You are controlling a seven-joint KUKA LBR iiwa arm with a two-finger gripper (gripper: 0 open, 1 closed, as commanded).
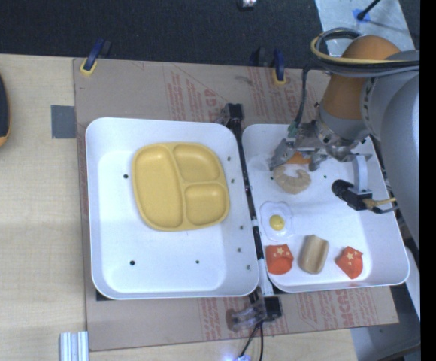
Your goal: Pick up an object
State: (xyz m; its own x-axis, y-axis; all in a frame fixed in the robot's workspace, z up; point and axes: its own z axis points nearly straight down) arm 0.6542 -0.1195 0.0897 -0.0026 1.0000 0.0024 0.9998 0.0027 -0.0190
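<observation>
My gripper point(298, 153) is low over the far part of the right bin point(383, 239), reaching in from the right. It is just above and touching the far edge of a pale beige round piece point(292, 180). A small orange bit point(301, 159) shows right under the gripper; I cannot tell whether it is held. Nearer the front of the same bin lie a fried egg point(277, 221), a red piece point(279, 259), a tan bread roll point(313, 253) and a second red piece point(349, 262).
The left bin point(113, 262) holds a yellow divided plate point(180, 185). A ridge where the two bins meet runs down the middle point(246, 201). The arm's grey body and orange band point(353, 74) hang over the right bin's far right corner.
</observation>
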